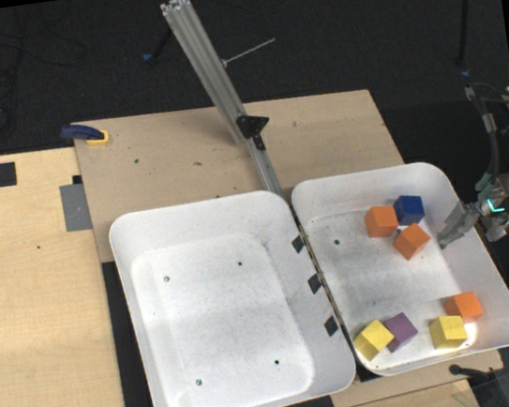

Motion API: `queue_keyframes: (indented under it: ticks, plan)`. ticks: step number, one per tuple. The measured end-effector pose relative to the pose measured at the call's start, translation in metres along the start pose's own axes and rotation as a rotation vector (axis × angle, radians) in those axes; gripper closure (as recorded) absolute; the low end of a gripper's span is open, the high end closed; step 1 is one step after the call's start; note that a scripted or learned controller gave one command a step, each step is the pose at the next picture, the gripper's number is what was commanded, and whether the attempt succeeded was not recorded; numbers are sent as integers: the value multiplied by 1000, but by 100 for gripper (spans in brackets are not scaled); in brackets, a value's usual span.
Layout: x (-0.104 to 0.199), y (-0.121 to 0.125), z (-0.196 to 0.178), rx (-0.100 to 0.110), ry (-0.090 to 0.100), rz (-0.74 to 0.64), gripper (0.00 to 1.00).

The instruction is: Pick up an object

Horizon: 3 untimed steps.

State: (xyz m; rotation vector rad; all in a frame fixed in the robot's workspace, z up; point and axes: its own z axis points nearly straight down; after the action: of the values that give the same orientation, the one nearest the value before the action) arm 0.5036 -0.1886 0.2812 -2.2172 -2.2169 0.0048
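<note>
Right bin (334, 197): seven small cubes are held, namely two orange cubes (381, 220) and (412, 241) and a blue cube (409, 207) near the far right, and yellow (373, 337), purple (401, 328), yellow (447, 331) and orange (464, 307) along the near edge. The cubes are judged light, stiff and non-fragile, best taken across two opposite flat faces. End effector (454, 226): seen at the bin's right rim, nothing visibly held; its opening cannot be told.

A light wooden bench (182, 161) carries two shallow white bins side by side, the left bin (218, 307) and the right bin (367, 195), touching along their inner edges. A small blue-and-yellow clamp (85, 133) sits at the bench's far left corner.
</note>
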Motion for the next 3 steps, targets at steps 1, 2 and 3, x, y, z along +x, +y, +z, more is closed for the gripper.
queue_keyframes:
  ticks: [1, 2, 3]
  plan:
    - [0, 0, -1, -3, -1, 2, 0]
    - [-1, 0, 63, 3, 1, 1, 0]
    - [4, 9, 116, 2, 1, 1, 0]
